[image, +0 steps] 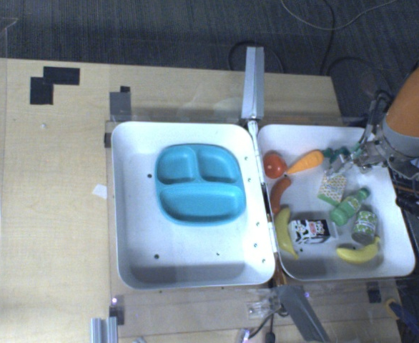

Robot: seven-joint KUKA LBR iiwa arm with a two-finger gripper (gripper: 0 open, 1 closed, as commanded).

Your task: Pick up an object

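two bananas (284, 233), one carrot (304, 162), one tomato (274, 165) share the right bin (402, 220); fingers' (345, 157) state unclear.

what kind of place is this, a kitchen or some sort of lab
Likely a robot lab: a wooden bench carrying two white bins, toy food such as a carrot, and loose cables on carpet.

The arm (417, 116) has a rounded orange band on top and a grey shell under it. Thin dark cables (375, 113) run beside the wrist. The pincer (349, 157) is of slim metal parts.
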